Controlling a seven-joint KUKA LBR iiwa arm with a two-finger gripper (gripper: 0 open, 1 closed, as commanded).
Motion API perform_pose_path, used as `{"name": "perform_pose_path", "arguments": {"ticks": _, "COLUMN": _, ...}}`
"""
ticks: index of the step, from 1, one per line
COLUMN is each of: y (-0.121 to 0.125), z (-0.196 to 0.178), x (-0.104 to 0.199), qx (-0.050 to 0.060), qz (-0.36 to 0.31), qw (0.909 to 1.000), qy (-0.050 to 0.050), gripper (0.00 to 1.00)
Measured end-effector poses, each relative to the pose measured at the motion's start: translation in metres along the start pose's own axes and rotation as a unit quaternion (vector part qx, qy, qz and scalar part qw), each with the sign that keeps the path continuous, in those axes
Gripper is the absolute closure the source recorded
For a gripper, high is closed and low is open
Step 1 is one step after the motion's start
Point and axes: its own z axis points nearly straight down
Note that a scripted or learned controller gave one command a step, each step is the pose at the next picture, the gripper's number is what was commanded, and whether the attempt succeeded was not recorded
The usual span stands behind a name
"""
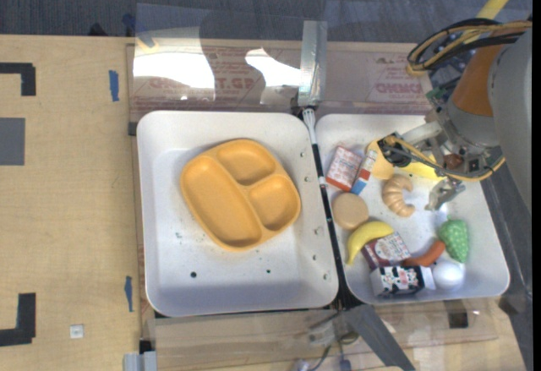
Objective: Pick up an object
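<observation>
The right bin [494, 230] holds a heap of toy food. A red and white carton [343, 167] lies at its left, with a tan croissant [399, 194] and a round tan bun [350, 210] beside it. Below those lie a yellow banana [368, 237], a brown packet [389, 249], a black and white cow-patterned carton [401, 280], a white egg [449, 275] and a green piece [456, 238]. My gripper [441, 185] hangs over the bin's upper right, just right of the croissant and above the green piece. A yellow item [407, 163] lies partly under the wrist.
The left bin [161, 268] carries an orange divided plate [241, 192] in its middle. The two bins meet at a ridge [324, 209]. Taped cardboard [220, 78] runs behind both bins. The arm's grey body and yellow cables [456, 40] crowd the right bin's upper right corner.
</observation>
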Motion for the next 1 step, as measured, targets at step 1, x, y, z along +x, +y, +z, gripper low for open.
{"name": "perform_pose_path", "arguments": {"ticks": 1, "y": -0.0028, "z": 0.0450, "x": 0.0315, "qx": -0.014, "qz": 0.010, "qw": 0.9999, "qy": -0.001, "gripper": 0.00}}
